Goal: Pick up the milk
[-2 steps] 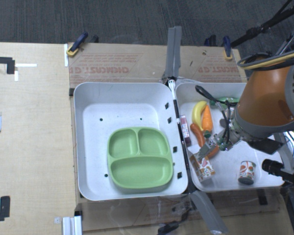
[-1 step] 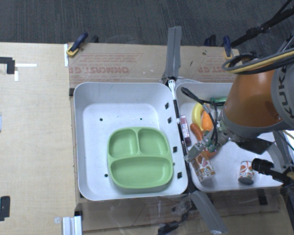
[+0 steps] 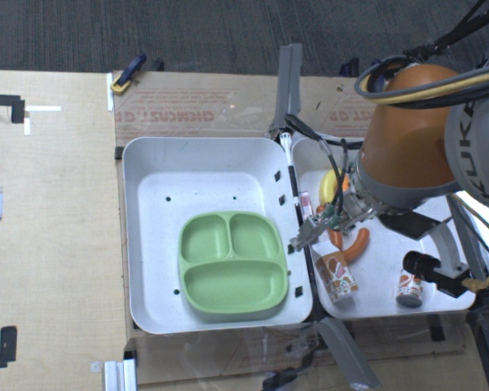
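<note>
A: Quick pass. Where's the milk?

B: Right bin [image 3: 440,296], near its front-left corner. The milk carton [image 3: 339,276] looks small, brown and white, lying tilted on the bin floor, just beside the divider between the two bins.

A: Neighbours?

B: An orange sausage-like item [image 3: 354,245] just above it, close, maybe touching, can't tell. A yellow banana-like piece [image 3: 329,186] further back. A small can [image 3: 410,288] to the right, apart from the carton. Left bin [image 3: 147,218] holds a green divided plate [image 3: 232,263].

A: Gripper?

B: Gripper [image 3: 310,233] hangs over the divider, near the carton's upper left, under the orange-banded wrist. Jaws: can't tell how they stand, too cluttered with cables and small parts. Nothing visibly held.

A: How will the carton handle?

B: My guess: light, thin cardboard walls, a bit springy, could crush if squeezed hard. Printed surface probably smooth, so it may slip. Flat sides make it fairly easy.

A: Grip spot?

B: Across the two long flat faces, around mid-body, jaws square to its tilted axis. Avoid the ends.

A: Risks?

B: Bin wall is tight on the left, a finger could catch the rim. The sausage could get nudged or pinched along with it.

A: Progress?

B: Looks like approach stage, carton not yet lifted.
</note>
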